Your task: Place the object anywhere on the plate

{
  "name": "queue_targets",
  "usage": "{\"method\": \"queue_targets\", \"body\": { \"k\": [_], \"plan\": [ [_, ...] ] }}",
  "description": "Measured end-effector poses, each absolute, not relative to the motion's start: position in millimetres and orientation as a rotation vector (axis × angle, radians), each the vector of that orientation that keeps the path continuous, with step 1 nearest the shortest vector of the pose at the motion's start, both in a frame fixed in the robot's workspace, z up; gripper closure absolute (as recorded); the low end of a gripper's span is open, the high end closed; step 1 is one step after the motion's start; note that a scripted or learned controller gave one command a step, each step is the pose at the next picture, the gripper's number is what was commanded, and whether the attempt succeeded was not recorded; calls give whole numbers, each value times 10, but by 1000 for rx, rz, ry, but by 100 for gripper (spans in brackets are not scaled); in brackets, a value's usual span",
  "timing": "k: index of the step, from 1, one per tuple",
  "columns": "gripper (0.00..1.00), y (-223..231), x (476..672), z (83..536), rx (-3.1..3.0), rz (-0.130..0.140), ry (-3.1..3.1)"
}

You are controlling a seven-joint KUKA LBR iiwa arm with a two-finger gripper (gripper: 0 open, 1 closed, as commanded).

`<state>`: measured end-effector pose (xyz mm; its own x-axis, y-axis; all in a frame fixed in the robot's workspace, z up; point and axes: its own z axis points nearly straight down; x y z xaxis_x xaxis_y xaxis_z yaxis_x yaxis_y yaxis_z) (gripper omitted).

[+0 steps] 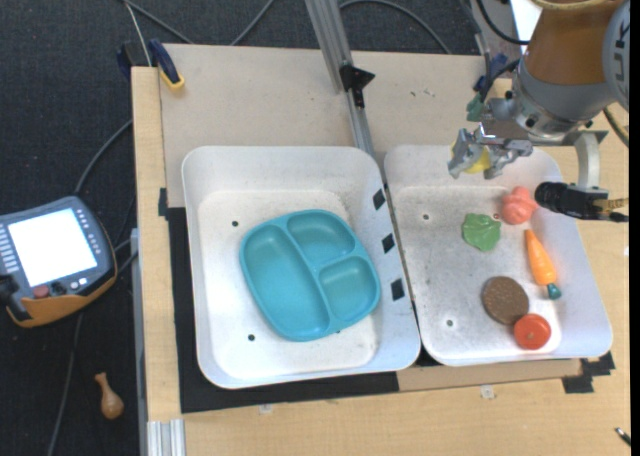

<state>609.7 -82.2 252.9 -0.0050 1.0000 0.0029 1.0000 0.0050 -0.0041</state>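
Plate (310, 274), teal and divided into compartments, is sitting in the left bin (215, 174). Over the far end of the right bin (590, 329) the gripper (480, 156) is hanging with something yellow (483, 156) caught between its fingers. Below it a green piece (481, 232), a pink one (518, 205), a carrot (541, 259), a brown disc (504, 298) and a red tomato (532, 331) are lying in the right bin.

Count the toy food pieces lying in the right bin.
5, possibly more hidden under the gripper: pink piece and green piece at the far end, carrot mid-right, brown disc and red tomato nearest.
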Motion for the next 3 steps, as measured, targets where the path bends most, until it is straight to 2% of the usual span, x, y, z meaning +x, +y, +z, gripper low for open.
{"method": "queue_targets", "body": {
  "k": [2, 3],
  "plan": [
    [100, 170, 5528, 2239, -2210, 2, -2224],
    [100, 701, 5324, 2332, -2210, 0, -2226]
  ]
}}
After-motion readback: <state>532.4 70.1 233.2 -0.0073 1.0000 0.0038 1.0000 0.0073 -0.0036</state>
